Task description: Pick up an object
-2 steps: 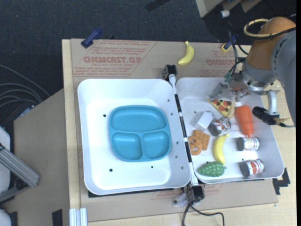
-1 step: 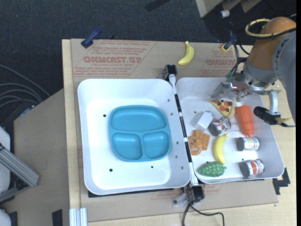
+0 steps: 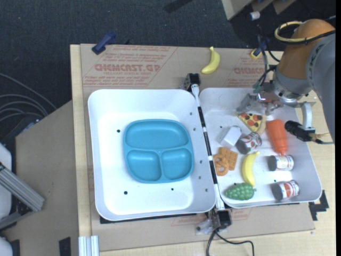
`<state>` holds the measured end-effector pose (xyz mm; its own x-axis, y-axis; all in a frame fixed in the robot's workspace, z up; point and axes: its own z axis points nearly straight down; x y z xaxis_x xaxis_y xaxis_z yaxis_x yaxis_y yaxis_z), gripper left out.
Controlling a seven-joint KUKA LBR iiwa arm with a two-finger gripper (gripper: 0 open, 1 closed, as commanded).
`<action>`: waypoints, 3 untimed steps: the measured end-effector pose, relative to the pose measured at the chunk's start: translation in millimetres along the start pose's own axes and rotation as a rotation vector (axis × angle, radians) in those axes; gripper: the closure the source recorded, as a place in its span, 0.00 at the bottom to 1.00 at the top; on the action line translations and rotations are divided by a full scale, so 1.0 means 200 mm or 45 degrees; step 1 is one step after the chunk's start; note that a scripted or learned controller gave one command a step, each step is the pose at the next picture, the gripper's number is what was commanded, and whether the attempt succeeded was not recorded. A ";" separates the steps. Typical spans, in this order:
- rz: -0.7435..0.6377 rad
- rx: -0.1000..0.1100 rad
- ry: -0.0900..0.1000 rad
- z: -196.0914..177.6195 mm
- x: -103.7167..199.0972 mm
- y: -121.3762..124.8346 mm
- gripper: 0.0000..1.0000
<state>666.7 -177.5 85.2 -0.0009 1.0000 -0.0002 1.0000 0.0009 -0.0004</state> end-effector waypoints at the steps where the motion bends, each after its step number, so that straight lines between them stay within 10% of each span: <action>1: 0.001 -0.001 -0.001 0.00 -0.02 0.00 0.00; 3: 0.001 -0.003 -0.001 0.00 -0.07 0.00 0.00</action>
